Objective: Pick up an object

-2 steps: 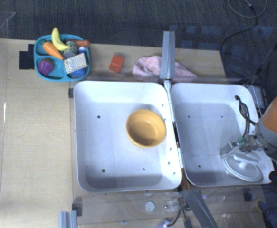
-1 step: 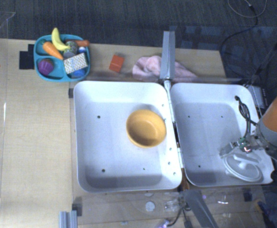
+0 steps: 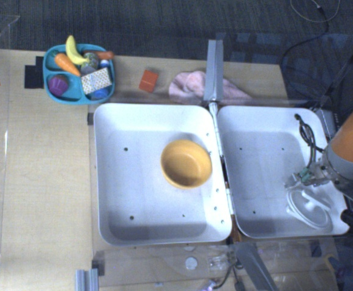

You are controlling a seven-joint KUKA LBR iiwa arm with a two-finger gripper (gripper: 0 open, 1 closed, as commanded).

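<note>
In the right bin [image 3: 249,217], near its near right corner, lies a clear, glassy object [image 3: 309,208], hard to identify. The end effector [image 3: 309,177] hangs just above it, presumably lined up to grasp; how it is set cannot be told. Left, the yellow bowl [image 3: 186,163] sits upright in the left bin [image 3: 122,211], unreached. Farther off on the surface [image 3: 37,180], a blue tray [image 3: 58,96] keeps toy foods together.
</note>
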